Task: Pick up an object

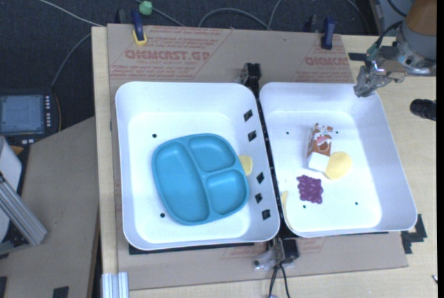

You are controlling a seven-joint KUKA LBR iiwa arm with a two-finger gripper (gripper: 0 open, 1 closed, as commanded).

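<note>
The arm (pixel 420 19) is reaching in from the upper right, its orange band sitting above the grey wrist. The gripper (pixel 365 85) is pointing down and leftward, hanging low at the end of the wrist. Its fingers look close together, perhaps, though they are too small to judge.

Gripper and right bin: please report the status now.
Gripper above right bin's far right corner, holding nothing seen. Carton, yellow piece, purple grapes lie in the bin, untouched. Nothing stands between.
</note>
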